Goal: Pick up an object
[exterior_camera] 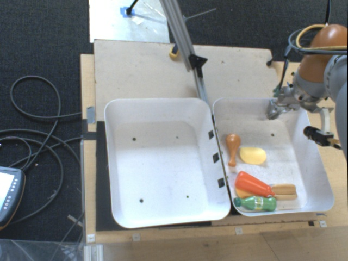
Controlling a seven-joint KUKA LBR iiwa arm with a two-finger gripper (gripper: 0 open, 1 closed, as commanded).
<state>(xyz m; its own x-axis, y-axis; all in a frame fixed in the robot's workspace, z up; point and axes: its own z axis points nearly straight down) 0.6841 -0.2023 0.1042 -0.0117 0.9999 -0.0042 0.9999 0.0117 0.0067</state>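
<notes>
The right bin [312, 170] holds several toy foods: an orange drumstick [233, 147], a yellow lemon-like piece [253, 155], a red-orange carrot [253, 184], a tan hot dog bun [284, 191] and a green bottle [258, 203]. My gripper [274, 111] hangs over the bin's far end, well behind the objects and touching none of them. I see nothing between its fingers.
The left bin [117, 162] sits beside the right one, divided from it by a shared rim with black clips [215, 157]. A slanted metal pole [182, 29] crosses above the bench at the back. Cables and a pendant lie on the floor at left.
</notes>
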